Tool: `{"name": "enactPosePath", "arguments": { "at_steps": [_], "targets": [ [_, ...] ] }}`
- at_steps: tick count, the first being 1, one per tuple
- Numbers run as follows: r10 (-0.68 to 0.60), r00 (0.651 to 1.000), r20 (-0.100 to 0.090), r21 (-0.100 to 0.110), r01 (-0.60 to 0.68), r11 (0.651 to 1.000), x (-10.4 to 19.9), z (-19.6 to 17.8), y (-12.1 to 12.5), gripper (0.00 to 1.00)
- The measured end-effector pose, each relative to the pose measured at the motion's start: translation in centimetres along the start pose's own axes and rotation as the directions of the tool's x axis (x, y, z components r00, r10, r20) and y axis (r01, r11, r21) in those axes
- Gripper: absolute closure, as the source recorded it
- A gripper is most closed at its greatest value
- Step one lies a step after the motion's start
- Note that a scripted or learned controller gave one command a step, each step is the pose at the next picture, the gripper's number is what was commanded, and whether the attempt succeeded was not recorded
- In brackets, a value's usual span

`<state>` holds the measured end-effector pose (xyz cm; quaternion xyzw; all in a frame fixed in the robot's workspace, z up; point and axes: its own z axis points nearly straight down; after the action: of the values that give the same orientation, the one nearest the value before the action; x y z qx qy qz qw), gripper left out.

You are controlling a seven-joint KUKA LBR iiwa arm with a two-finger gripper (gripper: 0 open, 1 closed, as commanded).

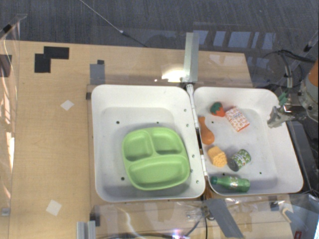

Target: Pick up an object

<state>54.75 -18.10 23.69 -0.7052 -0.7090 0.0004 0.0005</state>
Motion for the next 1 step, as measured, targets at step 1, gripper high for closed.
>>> {"name": "enactPosePath", "arguments": {
  "at_steps": [1],
  "targets": [
    [0.205,0.979,0.000,0.001,-0.205,0.979,4.80,7.43,6.49,0.00]
  ]
}}
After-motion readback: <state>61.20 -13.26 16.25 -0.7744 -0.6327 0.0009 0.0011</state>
